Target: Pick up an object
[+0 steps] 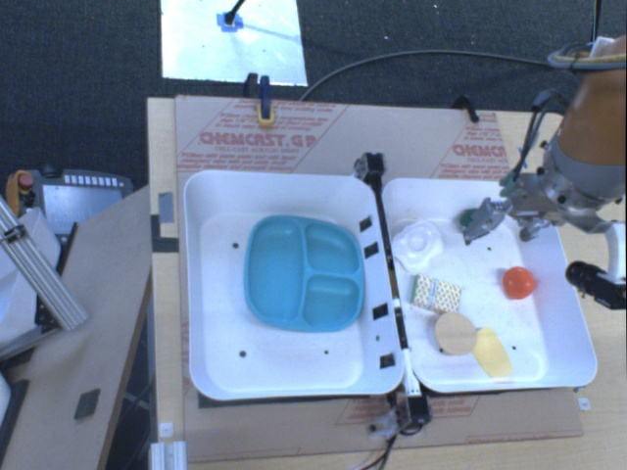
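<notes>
The right bin (pixel 549 360) holds several small objects. A clear, whitish round piece (pixel 416 243) lies near its left wall, with a yellow-and-white patterned block (pixel 436 293) below it. An orange ball (pixel 519 282) sits toward the right. A tan round disc (pixel 455 333) touches a yellow oblong piece (pixel 493 352) near the front. My gripper (pixel 482 221) hangs over the back part of this bin, above and right of the clear piece. A small dark green shape shows at its tip. I cannot tell whether that shape is part of the gripper or an object.
A blue divided plate (pixel 304 273) lies in the left bin (pixel 211 351). A black divider with clips (pixel 384 262) runs between the bins. The grey arm with its orange band (pixel 593 116) stands over the right bin's far right corner. A black part (pixel 596 283) juts in at the right edge.
</notes>
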### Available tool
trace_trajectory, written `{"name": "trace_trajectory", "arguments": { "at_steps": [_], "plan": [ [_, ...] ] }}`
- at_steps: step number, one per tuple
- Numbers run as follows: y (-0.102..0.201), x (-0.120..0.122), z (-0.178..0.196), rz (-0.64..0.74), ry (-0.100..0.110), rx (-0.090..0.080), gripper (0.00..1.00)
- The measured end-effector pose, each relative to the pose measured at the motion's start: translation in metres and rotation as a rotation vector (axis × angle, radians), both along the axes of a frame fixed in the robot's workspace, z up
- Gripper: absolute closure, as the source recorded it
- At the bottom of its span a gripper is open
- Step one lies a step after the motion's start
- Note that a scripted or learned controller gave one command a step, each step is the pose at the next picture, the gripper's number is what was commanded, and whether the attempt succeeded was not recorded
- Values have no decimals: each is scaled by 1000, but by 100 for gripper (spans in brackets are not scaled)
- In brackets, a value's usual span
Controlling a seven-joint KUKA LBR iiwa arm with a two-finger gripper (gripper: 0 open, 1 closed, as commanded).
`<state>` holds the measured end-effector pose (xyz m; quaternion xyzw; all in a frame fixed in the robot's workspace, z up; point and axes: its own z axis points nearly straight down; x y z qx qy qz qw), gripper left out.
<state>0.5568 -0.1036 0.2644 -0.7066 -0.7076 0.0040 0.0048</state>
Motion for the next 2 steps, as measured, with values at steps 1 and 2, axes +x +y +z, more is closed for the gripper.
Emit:
{"name": "trace_trajectory", "arguments": {
  "at_steps": [1,2],
  "plan": [
    [0,2,5,2,-9,-1,0],
    [10,4,-52,1,-5,0,0]
  ]
}}
